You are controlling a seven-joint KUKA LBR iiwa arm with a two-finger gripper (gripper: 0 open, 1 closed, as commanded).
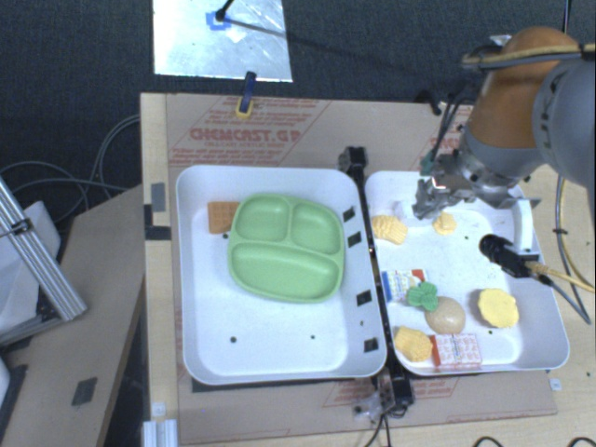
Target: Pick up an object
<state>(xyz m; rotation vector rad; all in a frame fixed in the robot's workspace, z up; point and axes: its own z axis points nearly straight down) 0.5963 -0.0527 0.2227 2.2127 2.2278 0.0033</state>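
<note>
The grey arm's jaws hover low over the right white plastic bin, near a small yellow chunk; whether they're open, I cannot tell.

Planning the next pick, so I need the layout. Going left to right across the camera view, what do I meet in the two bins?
Orange cracker → green divided plate → yellow piece → green toy → small yellow piece by the gripper → round yellow item.

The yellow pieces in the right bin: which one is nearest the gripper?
The small yellow piece just below the gripper; the other yellow ones lie farther off.
</note>
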